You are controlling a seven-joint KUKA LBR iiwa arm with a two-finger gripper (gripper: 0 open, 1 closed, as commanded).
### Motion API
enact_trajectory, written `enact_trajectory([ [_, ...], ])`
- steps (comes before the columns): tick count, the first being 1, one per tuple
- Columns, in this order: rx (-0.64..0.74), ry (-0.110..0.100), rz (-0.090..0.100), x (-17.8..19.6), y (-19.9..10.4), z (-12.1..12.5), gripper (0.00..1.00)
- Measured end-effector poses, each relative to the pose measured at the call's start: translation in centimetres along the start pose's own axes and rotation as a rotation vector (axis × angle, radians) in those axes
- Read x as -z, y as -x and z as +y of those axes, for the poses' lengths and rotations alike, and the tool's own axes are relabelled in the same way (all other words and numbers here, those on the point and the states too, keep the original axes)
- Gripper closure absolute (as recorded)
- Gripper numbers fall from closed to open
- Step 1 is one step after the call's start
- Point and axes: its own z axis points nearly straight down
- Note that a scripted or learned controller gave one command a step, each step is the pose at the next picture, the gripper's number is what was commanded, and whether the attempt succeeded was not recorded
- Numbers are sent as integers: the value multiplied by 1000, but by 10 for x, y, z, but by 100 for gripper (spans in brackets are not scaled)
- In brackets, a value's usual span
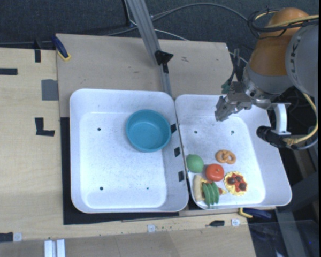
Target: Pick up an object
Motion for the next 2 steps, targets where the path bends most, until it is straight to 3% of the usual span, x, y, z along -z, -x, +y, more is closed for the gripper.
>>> enact_trajectory([
  [2,1,-2,0,1,-112,2,100],
])
